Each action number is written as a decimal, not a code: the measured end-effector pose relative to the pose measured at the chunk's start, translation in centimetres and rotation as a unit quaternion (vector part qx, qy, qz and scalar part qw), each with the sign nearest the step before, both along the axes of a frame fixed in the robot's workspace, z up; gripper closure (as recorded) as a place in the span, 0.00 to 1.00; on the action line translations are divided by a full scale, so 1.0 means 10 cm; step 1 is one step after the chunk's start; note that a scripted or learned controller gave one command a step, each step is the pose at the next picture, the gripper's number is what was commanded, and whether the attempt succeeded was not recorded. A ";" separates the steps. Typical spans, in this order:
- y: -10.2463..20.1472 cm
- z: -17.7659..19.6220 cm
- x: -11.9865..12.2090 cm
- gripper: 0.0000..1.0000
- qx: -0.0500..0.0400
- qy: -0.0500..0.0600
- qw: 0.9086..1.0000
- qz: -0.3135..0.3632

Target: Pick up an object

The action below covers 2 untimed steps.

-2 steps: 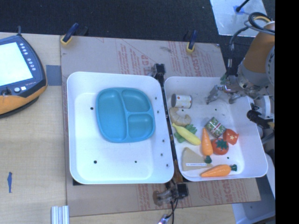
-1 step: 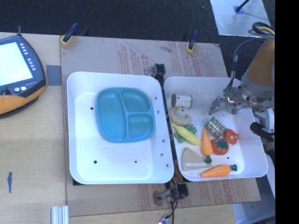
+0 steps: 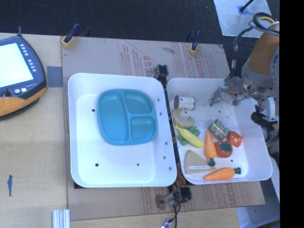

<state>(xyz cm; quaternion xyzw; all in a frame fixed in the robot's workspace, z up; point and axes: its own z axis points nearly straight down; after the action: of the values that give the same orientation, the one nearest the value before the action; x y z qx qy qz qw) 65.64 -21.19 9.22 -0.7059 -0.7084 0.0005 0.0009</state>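
My gripper (image 3: 226, 97) hangs over the back right part of the right bin (image 3: 259, 172), its two fingers spread open with nothing between them. Toy food lies in front of it. A small tin can (image 3: 185, 102) rests on its side to the gripper's left. A green patterned box (image 3: 218, 128), a red strawberry (image 3: 234, 138) and a tomato (image 3: 223, 149) sit nearer the front. Two carrots (image 3: 209, 144) (image 3: 222, 174), a yellow corn cob (image 3: 190, 137), a beige piece (image 3: 183, 119) and a cheese wedge (image 3: 195, 163) fill the bin's left and front.
The left bin (image 3: 80, 165) holds a blue divided plate (image 3: 127, 116). A tablet in an orange case (image 3: 19, 75) lies at the far left of the bench. Clamps (image 3: 70, 36) (image 3: 194, 42) hold the cardboard sheet at the back. The grey arm (image 3: 263, 56) comes in from the right.
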 end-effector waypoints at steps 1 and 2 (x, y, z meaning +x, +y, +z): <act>0.00 -0.01 -0.62 0.00 -0.001 0.001 1.000 0.001; 0.00 -0.01 -1.35 0.00 0.000 0.001 1.000 0.001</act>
<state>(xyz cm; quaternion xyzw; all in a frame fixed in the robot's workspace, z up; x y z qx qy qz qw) 52.11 -21.20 9.15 -0.7051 -0.7091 0.0016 0.0017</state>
